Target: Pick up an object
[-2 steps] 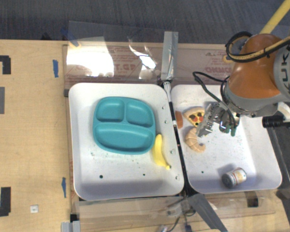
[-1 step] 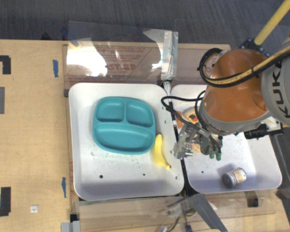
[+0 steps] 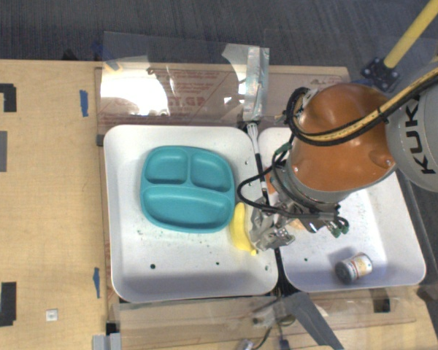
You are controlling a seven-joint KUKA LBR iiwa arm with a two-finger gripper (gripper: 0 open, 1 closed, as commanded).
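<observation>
Light fell evenly and fairly brightly from above. Strong glare washed out the clear plastic sheet (image 3: pixel 135 93) behind the left bin (image 3: pixel 124 217), and a softer sheen sat on the arm's orange band (image 3: pixel 339 141). Shadows were faint and short. Focus was slightly soft throughout, with fine detail at the gripper (image 3: pixel 266 235) blurred.

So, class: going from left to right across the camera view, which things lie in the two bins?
Teal tray → yellow object → gripper → small can.
</observation>
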